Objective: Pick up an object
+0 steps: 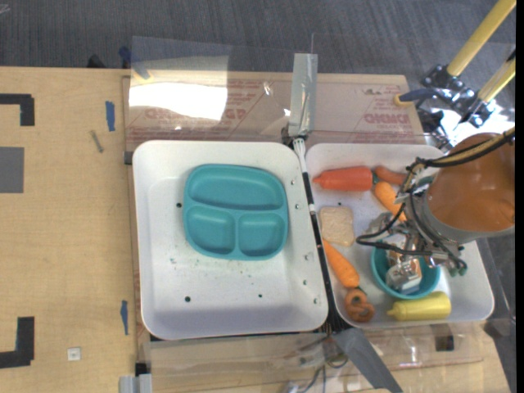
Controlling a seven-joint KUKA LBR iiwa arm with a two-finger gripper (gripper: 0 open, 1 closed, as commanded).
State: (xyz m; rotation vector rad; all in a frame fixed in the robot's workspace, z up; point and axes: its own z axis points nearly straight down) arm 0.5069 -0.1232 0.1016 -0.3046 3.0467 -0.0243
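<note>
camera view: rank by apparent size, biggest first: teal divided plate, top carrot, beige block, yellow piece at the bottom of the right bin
1. teal divided plate, largest by far
2. top carrot and yellow piece: similar length, too close to rank
3. beige block: shorter but wider, so its place against those two is unsure

You have two white bins: the left bin (pixel 155 301) holds a teal divided plate (pixel 236 211), and the right bin (pixel 479 297) holds orange carrots (pixel 344 178), a tan bread slice (pixel 336 224), a yellow piece (pixel 419 306) and a teal bowl (pixel 385 278). Your arm's band (pixel 475 188) is orange, and the bench (pixel 57 244) is pale tan with black marks.
</note>
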